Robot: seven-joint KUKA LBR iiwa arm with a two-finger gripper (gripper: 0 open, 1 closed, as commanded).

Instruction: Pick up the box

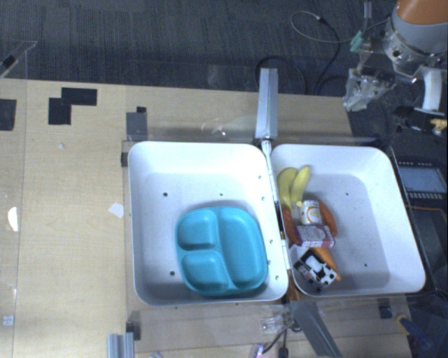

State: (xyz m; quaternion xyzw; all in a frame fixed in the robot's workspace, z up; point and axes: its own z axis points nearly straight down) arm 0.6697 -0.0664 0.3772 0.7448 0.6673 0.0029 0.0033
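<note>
Gripper (360, 92) sits at the upper right of the camera view, above and beyond the far edge of the right bin (378, 210), over the dark floor area rather than over either bin. Fingers point downward; whether they are spread or closed cannot be told from this angle. Nothing visible between them. Orange band of the arm (420, 10) shows at the top right corner, grey wrist just below it.

Box (314, 235): small, pinkish-purple, lying flat in the right bin, hard against that bin's left wall. Well apart from the gripper.

Neighbours in the same cluster, running along the left side of the right bin:
- two bananas (294, 185), yellow, at the far end of the cluster
- a small can (309, 212) with a white and orange label, just beyond the box and touching or nearly touching it
- an orange carrot-like piece (327, 218) along the right of the can and box
- a black and white object (313, 271) at the near end, close to the bin's front corner; its kind is unclear
- another orange piece (326, 257) between that object and the box

Left bin (150, 182) holds a blue divided tray (220, 248) with three compartments, set toward the near right of that bin.

Bench (63, 210) is light wood, with black tape marks (70, 103) at the far left.
</note>
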